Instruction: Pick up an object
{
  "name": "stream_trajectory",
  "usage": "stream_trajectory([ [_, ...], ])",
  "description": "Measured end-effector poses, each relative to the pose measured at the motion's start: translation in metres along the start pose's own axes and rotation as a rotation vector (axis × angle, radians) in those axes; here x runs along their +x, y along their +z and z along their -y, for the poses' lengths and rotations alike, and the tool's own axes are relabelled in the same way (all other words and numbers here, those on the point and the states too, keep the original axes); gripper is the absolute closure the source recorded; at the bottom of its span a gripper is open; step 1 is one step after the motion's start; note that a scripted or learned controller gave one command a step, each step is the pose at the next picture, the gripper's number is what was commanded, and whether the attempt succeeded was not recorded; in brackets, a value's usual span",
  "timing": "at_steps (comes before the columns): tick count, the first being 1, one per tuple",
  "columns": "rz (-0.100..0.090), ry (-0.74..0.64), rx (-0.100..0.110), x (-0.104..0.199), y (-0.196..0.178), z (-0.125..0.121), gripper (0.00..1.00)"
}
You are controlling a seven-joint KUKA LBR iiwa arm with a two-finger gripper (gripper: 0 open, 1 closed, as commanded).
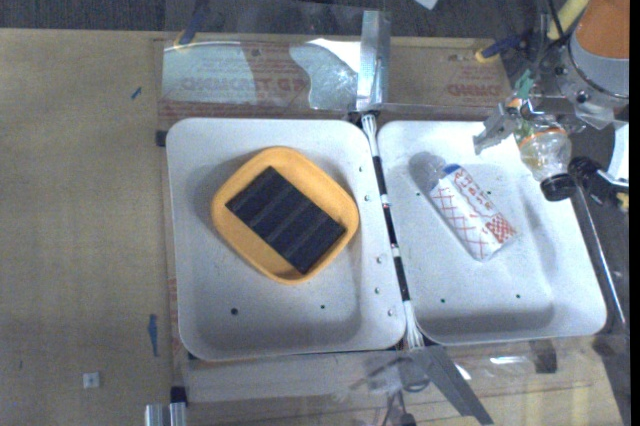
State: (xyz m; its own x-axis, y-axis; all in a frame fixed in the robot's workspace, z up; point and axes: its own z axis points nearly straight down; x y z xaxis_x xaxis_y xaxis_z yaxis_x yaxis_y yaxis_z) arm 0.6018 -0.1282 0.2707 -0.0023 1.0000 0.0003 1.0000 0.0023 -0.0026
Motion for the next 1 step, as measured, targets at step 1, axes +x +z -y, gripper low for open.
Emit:
stream_trajectory([
  [1,0.0,0.0,0.0,0.0,0.0001,0.0,0.0],
])
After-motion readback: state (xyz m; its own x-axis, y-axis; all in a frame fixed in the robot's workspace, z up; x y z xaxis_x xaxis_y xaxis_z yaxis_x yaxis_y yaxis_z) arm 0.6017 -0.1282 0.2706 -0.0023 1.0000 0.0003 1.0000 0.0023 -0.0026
